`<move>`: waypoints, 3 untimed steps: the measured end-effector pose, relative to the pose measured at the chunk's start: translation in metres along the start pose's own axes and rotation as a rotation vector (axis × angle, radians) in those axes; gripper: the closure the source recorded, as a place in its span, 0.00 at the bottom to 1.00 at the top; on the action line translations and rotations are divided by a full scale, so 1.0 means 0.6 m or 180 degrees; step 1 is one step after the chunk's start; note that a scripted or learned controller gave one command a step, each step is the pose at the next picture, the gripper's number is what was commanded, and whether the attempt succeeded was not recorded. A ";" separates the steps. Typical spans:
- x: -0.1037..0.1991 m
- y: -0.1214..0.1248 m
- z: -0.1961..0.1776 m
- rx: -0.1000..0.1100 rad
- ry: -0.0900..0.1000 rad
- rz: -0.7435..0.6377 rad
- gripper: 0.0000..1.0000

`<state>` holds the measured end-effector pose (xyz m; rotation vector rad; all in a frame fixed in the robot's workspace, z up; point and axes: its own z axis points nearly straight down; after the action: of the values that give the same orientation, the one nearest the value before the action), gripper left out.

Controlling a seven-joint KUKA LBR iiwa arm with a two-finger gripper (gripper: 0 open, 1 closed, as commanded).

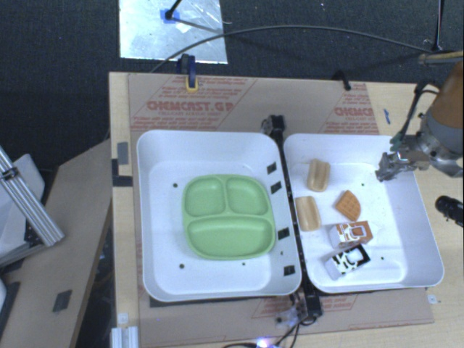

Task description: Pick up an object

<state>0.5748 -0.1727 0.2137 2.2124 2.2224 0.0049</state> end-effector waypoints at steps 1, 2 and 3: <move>-0.010 0.014 -0.081 -0.0003 -0.0002 0.0000 1.00; 0.070 0.041 -0.089 0.0008 0.0007 -0.0014 1.00; 0.159 0.059 -0.060 0.0016 0.0008 -0.0013 1.00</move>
<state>0.6093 -0.0770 0.2499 2.2117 2.2305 0.0020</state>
